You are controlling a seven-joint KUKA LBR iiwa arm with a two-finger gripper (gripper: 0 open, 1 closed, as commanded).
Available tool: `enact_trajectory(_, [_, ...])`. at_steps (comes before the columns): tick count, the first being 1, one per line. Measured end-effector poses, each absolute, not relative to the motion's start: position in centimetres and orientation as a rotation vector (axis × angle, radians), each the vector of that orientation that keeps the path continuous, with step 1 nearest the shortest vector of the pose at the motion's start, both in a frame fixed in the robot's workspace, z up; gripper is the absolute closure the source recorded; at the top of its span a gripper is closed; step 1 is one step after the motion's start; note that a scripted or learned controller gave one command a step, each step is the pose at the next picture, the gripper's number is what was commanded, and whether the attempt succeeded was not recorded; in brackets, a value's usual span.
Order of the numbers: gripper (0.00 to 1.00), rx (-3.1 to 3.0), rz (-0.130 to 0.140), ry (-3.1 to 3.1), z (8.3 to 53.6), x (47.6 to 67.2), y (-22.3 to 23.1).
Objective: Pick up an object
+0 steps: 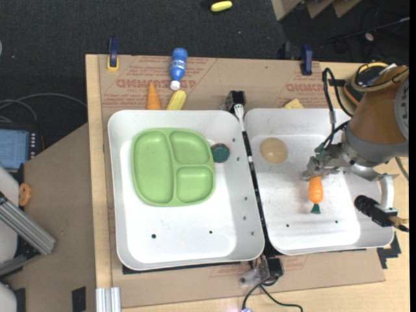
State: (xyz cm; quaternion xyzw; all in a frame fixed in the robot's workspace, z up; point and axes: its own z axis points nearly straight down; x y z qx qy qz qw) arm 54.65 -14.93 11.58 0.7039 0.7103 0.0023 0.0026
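Observation:
In the right bin (pixel 286 233) lies a small orange toy carrot (pixel 315 190) with a green tip pointing toward the front edge. A tan round object (pixel 273 150) rests near the bin's back left. My gripper (pixel 318 166) hangs over the right bin, right behind the carrot's top end and close to it. The grey arm with its orange band (pixel 380 119) comes in from the right. In the left bin (pixel 175 239) sit a green divided plate (pixel 173 166) and a small teal object (pixel 221 152) at the plate's right edge.
Behind the bins on the bench lie a blue-and-white bottle (pixel 177 67), an orange cone (pixel 153 96), a yellow piece (pixel 176 99) and a pale yellow block (pixel 294 104). A black clamp (pixel 235 100) sits at the bins' shared back edge. A black fitting (pixel 372 210) juts out by the right wall.

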Motion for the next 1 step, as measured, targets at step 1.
enact_trajectory(1, [1.0, 2.209, 0.009, 2.228, 18.89, 53.93, -6.76])
